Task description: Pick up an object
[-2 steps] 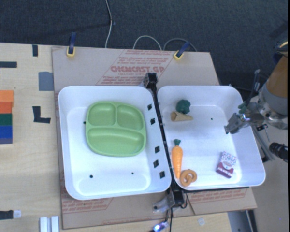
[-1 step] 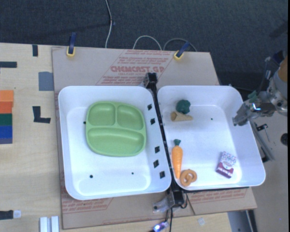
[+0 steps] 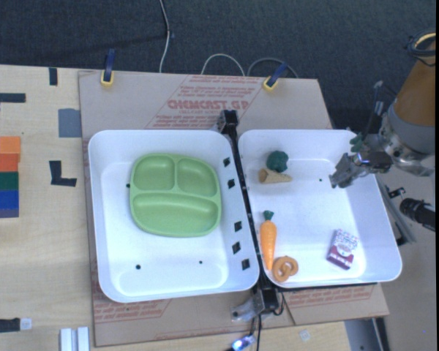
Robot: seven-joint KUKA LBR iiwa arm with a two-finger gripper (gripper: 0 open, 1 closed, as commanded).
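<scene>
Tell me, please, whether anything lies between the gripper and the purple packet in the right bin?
Nothing visible does. The gripper hangs near the right bin's far right side, and the purple packet lies nearer the front on bare white floor. The carrot, pretzel and green-topped toy sit well to the left.

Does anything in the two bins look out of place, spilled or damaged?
Nothing stands out. The green plate lies flat in the left bin; the carrot, pretzel and purple packet lie apart in the right bin.
</scene>
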